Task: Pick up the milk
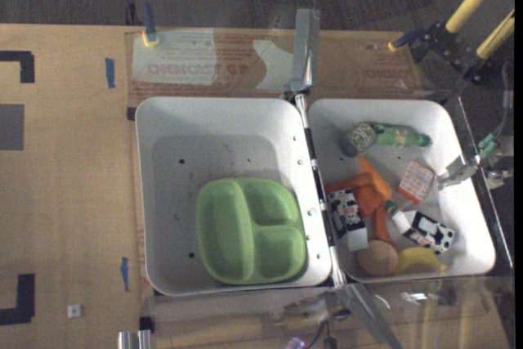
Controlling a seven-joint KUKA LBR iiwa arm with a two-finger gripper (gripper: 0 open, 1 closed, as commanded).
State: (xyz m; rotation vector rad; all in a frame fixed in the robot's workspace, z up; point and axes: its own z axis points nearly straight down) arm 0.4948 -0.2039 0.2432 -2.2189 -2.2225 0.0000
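Milk carton (346,217) lies ungrasped at right bin's (478,257) left wall; end effector (458,172) state indeterminable; pickup pending.

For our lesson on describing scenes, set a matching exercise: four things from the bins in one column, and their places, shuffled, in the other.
Things:
1. tray
2. bottle
3. banana
4. carrot

Places:
A. far end of right bin
B. left bin
C. near edge of right bin
D. middle of right bin

Pairs: 1-B, 2-A, 3-C, 4-D
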